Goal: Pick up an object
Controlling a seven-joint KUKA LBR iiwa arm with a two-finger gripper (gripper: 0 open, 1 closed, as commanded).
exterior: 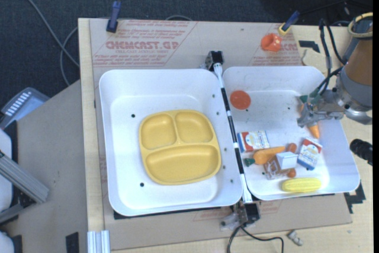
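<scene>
Reaching in from the right, the arm [355,68] puts its tool [312,115] low over the right bin [266,77], near that bin's right wall. You cannot tell whether the tool is spread or pressed together; its tip is a small dark blur. A small orange piece [314,131] sits just below the tip, touching or nearly so, and nothing confirms a hold on it.

Candidates lie crowded in the right bin's lower half: corn [302,185] by the front wall, a carrot-like piece [267,155], a red-and-white carton [255,140], a blue-and-white carton [309,155], a small white box [287,161]. An orange disc [240,99] lies alone, well apart from the rest.

For a clean pick, choose something with free space on both sides. The disc or the corn looks easiest; the middle cluster risks catching two things. Come straight down, close fully before lifting.

The left bin [118,98] carries a yellow tray [179,146]. Small items near the white box are too tiny to name. The arm's upper part is cut off at the frame edge.
</scene>
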